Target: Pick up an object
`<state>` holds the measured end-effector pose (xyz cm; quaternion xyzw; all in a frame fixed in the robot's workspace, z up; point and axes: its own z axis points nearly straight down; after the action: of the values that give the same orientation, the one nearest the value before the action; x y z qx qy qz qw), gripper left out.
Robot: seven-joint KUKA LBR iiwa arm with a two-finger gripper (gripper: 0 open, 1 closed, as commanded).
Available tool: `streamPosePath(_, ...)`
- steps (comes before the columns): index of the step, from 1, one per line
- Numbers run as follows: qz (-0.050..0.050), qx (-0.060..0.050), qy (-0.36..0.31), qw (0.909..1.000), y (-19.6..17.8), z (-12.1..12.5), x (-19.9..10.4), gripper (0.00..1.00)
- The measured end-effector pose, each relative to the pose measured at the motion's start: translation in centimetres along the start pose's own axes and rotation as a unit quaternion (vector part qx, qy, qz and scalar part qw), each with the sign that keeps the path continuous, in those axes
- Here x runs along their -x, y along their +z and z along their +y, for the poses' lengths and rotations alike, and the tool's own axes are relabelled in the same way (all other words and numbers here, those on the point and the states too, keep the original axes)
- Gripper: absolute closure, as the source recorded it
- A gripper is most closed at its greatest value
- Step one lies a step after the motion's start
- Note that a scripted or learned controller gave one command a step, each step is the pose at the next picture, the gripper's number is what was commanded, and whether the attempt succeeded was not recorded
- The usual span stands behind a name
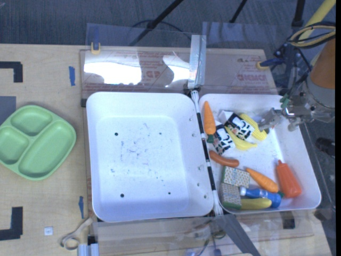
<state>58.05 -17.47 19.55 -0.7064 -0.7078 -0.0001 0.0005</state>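
Observation:
The right bin point(308, 148) holds a pile of toys. An orange carrot point(209, 119) lies along its left wall. Beside it sit two black-and-white pieces point(238, 127) on a yellow banana-like toy point(253, 133). A red-brown sausage point(224, 160), a second carrot point(262, 179) and an orange bottle point(289, 179) lie nearer the front. A patterned block point(235, 177), a green block point(230, 196) and a yellow-and-blue item point(260, 201) rest at the front edge. My gripper point(270, 119) hovers over the bin's back right, just right of the yellow toy, with nothing seen in it.
The left bin point(101, 111) has a bare, scuffed floor. A green divided plate point(35, 141) sits on the bench at far left. Clear plastic walls point(196, 63) stand behind both bins. Cables and the arm crowd the back right.

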Motion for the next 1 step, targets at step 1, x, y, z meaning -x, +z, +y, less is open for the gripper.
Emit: streamPosePath(1, -0.004, 0.015, -0.098, 0.995, 8.02, 3.81, -0.29, 0.0)
